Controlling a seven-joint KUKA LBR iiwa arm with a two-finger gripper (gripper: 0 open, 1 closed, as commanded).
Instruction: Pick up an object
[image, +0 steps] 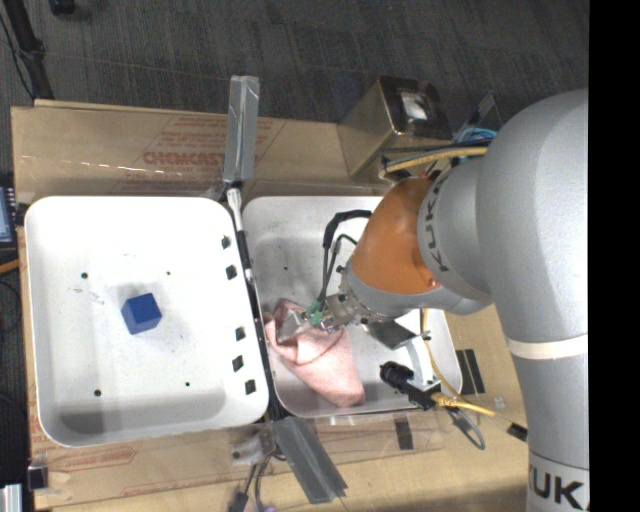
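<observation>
The gripper (298, 322) sat on the pink cloth (322, 362) at the right bin's (290, 225) seven o'clock; whether its fingers were parted or pinching, I couldn't tell.

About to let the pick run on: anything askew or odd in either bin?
Nothing looks damaged or spilled. The pink cloth lies crumpled at the right bin's near-left side, with the gripper down at its upper edge. The blue cube sits alone in the left bin.
</observation>
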